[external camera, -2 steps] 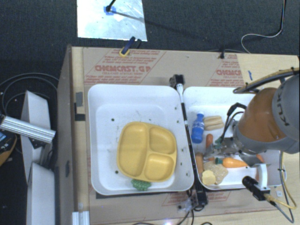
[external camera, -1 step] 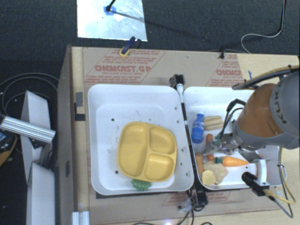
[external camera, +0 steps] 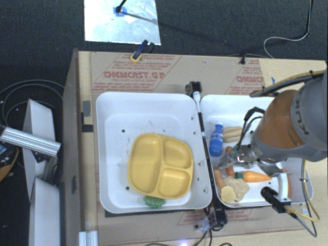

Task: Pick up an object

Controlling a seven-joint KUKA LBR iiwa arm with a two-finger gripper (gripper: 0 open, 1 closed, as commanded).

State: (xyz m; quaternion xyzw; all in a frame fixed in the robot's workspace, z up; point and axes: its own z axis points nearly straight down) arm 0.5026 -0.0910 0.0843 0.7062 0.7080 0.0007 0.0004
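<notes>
Bench (external camera: 154, 68) bears two bins. Left bin (external camera: 115, 122) holds a yellow tray (external camera: 160, 165). Arm (external camera: 287, 124) is lowered into right bin (external camera: 230, 104), gripper (external camera: 233, 155) among bottle (external camera: 216, 140), carrot (external camera: 254, 177) and other clutter; closure state cannot be determined. Step: reaching. Next: close on one item, then lift.

Probably a robotics lab: 2 white bins (external camera: 154, 104), cardboard-lined bench (external camera: 169, 70), loose cables (external camera: 287, 37).
</notes>
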